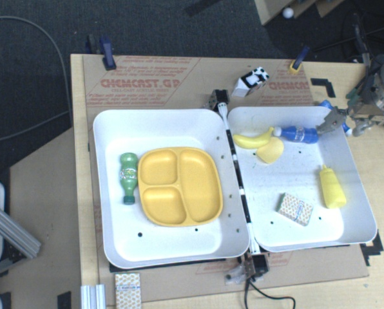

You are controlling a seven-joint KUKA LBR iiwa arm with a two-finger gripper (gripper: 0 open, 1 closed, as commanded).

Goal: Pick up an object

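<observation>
- Where the bench [50, 192] carries its two shallow white bins side by side, the left bin [108, 237] holds two things and the right bin [359, 227] holds five.
- In the left bin lies one yellow plate [179, 185] with three compartments, flat near the middle; I see nothing lying in its compartments.
- Just beside the plate's left edge lies one green bottle [128, 177] on its side, its cap end toward the near rim.
- In the right bin, near the far-left corner, lies one banana [251, 139], and one round pale-yellow piece [271, 151] touches it on its near side.
- Just right of the banana lies one clear bottle with a blue cap [297, 134], on its side along the far wall.
- Toward the right wall lies one yellow squeeze bottle [332, 187], on its side, well apart from the others.
- Near the middle of the near half lies one small patterned packet [295, 208].
- The pincer [342, 122] hangs over the far-right corner of the right bin, near the blue-capped bottle's right end; its tips look spread and released, with nothing between them.
- Any object fit for picking lies in the bins; none is lifted.
- On the bench behind the bins stands one small black-and-white object [253, 79].
</observation>
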